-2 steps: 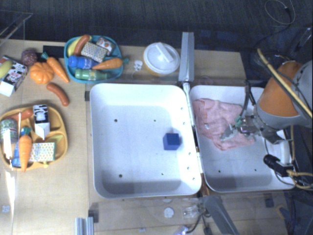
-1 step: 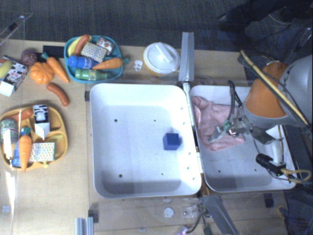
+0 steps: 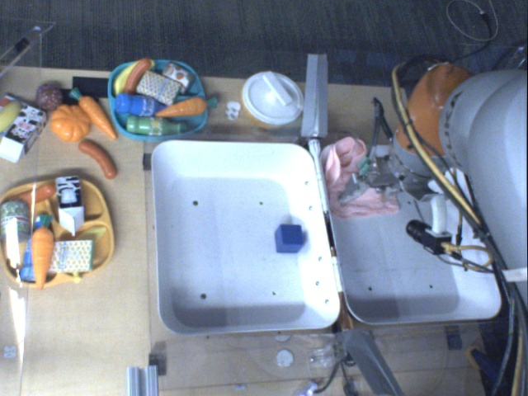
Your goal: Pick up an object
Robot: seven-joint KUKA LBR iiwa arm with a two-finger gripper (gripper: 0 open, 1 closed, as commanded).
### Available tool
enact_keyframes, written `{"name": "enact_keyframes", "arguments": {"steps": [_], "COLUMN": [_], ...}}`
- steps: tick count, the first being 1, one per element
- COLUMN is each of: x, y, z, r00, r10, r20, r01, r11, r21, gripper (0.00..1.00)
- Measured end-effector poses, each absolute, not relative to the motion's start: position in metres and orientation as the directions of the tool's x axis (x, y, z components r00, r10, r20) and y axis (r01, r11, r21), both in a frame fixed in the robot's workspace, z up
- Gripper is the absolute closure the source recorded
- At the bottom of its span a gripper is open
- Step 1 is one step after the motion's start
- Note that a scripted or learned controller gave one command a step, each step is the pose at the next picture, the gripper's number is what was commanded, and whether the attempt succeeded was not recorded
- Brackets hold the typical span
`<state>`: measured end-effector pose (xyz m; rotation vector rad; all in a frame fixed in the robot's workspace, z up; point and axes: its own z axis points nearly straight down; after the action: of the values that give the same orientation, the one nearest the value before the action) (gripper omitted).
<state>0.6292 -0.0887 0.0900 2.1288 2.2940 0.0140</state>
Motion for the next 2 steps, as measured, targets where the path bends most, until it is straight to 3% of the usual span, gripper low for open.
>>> {"name": "enact_keyframes", "arguments": {"steps": [1, 2], "x": [0.618, 0.632], "y": [-0.096, -0.201], "z": [0.090, 0.118], "r00": [0.072, -0.049], "r10": [0.997, 0.999], "r20": [0.001, -0.002], "r01": [0.997, 0.999], "r11": [-0.072, 0.049], "r21": [0.015, 0.003], "gripper": [0.00, 0.00]}}
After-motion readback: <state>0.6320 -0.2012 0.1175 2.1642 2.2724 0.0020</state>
